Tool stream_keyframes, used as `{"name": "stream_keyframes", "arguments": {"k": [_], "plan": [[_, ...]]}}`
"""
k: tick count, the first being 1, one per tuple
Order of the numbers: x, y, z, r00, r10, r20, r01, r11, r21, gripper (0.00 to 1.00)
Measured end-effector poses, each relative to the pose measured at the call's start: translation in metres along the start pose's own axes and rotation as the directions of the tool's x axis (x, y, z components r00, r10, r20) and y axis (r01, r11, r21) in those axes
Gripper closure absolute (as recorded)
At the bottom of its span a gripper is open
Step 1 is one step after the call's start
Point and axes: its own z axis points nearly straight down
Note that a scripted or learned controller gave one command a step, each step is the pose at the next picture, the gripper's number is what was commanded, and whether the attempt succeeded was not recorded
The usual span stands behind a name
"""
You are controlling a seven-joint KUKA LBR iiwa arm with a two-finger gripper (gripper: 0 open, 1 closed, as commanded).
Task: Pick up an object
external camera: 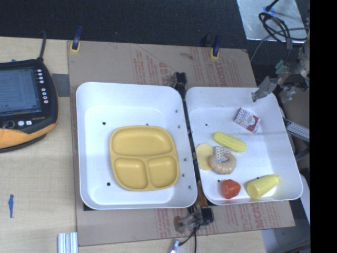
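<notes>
A yellow divided tray (143,157) fills the left bin (89,104). In the right bin (284,141), the corn cob (229,141) lies slantwise, its long axis running down toward the right. The gripper (261,92) hangs at the bin's far rim, above-right of the cob; I cannot tell how wide the fingers stand.

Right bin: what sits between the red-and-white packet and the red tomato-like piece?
In the camera view, between the small red-and-white packet and the round red piece: a yellow corn cob, then a tan frosted doughnut.
</notes>
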Motion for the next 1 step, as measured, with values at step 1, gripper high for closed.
{"name": "stream_keyframes", "arguments": {"k": [1], "plan": [[0.0329,0.0346,0.1072,1.000,-0.002,-0.001,0.002,1.000,0.003,0.00]]}}
